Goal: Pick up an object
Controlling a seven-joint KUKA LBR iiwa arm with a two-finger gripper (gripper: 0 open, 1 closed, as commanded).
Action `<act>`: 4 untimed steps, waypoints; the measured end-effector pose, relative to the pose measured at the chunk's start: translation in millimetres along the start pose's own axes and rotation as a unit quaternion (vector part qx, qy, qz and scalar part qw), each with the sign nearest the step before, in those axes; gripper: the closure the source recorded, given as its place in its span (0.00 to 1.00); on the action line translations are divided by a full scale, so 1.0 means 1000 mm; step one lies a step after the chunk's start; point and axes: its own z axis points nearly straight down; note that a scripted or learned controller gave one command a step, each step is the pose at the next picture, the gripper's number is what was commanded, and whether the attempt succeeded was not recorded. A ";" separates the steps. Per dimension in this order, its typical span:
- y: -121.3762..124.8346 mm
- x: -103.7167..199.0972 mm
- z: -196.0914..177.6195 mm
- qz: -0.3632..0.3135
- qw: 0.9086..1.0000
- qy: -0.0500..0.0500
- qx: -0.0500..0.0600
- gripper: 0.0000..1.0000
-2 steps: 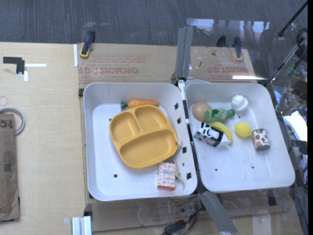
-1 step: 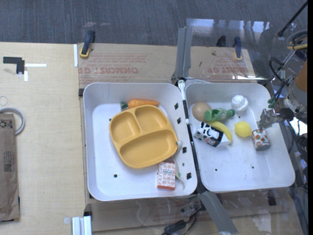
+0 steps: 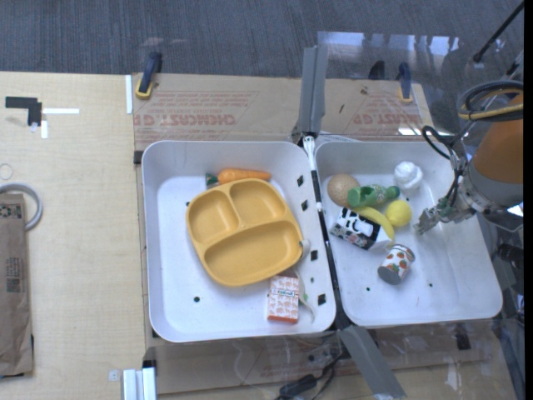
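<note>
The right bin (image 3: 450, 298) holds a cluster of small things: a tan potato (image 3: 341, 188), a green vegetable (image 3: 371, 195), a banana (image 3: 376, 221), a yellow lemon (image 3: 399, 213), a white bottle-like piece (image 3: 406, 173), a black-and-white carton (image 3: 355, 228) and a small printed can (image 3: 396, 263). My gripper (image 3: 433, 217) hangs low over the right part of this bin, just right of the lemon. Nothing shows between its fingers. The arm's orange band (image 3: 502, 152) sits above it at the right edge.
The left bin (image 3: 166, 290) carries a yellow divided plate (image 3: 244, 232), an orange carrot (image 3: 243, 175) behind it and a small juice carton (image 3: 284, 298) in front. Cardboard lies behind both bins. A brown paper bag (image 3: 12, 273) rests on the wooden bench at far left.
</note>
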 end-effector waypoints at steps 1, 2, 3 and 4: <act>-0.050 0.101 0.001 0.020 1.000 0.001 0.001 1.00; -0.025 0.099 0.001 -0.095 0.996 0.000 0.000 1.00; -0.033 0.115 0.000 -0.323 0.946 0.001 0.000 1.00; -0.049 0.123 0.000 -0.521 0.854 0.001 0.000 1.00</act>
